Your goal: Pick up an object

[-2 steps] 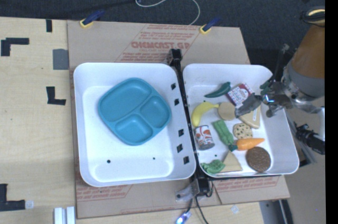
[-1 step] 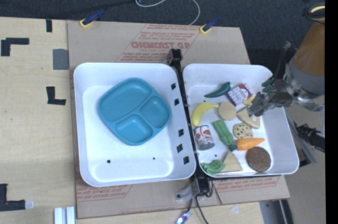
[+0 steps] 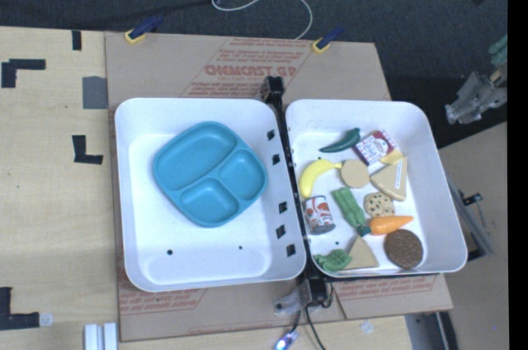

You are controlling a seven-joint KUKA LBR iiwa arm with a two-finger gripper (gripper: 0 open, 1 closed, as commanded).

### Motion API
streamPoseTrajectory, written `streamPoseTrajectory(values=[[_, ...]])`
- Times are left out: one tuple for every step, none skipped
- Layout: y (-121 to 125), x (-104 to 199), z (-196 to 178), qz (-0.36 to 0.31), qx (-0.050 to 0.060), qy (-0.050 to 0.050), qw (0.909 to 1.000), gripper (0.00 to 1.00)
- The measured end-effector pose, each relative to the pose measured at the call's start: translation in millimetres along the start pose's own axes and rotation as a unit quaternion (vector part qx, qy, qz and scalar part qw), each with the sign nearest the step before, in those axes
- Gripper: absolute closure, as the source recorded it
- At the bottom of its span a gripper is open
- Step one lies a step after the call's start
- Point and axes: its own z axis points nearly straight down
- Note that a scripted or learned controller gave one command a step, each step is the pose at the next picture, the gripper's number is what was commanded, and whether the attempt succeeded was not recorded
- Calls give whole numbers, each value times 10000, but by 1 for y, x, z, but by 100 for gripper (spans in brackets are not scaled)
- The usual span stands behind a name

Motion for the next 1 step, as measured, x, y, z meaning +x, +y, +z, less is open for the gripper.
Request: streamPoseTrajectory(values=[[1, 67, -39, -24, 68, 20, 10000, 100]])
